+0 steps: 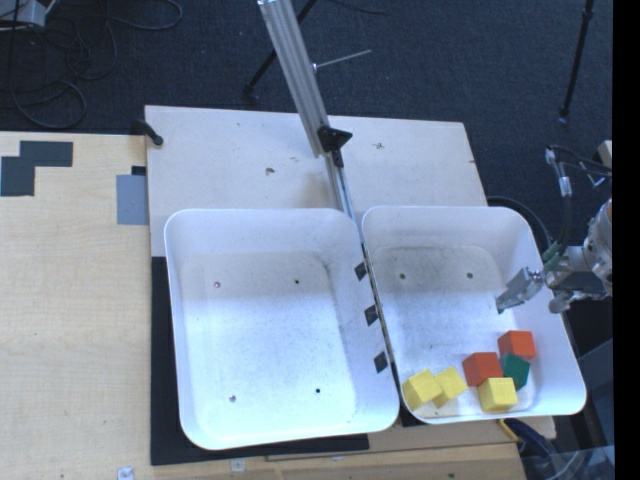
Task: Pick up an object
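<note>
Gripper (524,290) above right bin's (450,223) right rim | claw state unclear, apparently empty | blocks (480,373) clustered at near corner

Two white bins sit side by side on the worktop (300,148). The right bin (440,230) holds yellow, orange and green blocks (480,373) clustered in its near corner. The end effector (528,290) hangs at that bin's right rim, above the blocks

Pale bench (400,158) bears two white bins side by side: left bin (190,268); right bin (445,220).
</note>
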### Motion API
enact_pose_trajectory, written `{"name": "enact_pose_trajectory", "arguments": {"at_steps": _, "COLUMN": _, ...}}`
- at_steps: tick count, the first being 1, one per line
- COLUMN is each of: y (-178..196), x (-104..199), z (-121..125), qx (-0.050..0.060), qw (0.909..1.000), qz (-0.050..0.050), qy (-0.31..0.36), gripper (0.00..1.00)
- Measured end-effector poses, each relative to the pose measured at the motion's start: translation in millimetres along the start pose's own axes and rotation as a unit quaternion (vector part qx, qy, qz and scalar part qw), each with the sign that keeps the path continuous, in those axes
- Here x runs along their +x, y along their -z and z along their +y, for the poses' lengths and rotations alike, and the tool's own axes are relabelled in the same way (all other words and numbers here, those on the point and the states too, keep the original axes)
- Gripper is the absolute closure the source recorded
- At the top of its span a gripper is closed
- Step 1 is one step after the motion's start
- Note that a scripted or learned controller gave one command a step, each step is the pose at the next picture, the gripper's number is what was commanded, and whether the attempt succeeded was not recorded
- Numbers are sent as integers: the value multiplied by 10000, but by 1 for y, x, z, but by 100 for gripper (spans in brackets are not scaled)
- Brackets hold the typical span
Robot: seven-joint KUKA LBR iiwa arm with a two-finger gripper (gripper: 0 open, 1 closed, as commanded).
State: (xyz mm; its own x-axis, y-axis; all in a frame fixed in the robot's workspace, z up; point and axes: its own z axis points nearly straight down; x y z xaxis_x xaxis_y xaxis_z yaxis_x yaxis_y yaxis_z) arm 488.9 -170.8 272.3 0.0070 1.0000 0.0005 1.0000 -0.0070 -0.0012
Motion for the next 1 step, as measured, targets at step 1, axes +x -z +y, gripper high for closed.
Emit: {"name": "enact_pose_trajectory", "arguments": {"at_steps": 1, "y": 10, "x": -1, "z": 0, "qx": 2, "qw": 10000, "qz": 0, "qy": -1, "gripper": 100}}
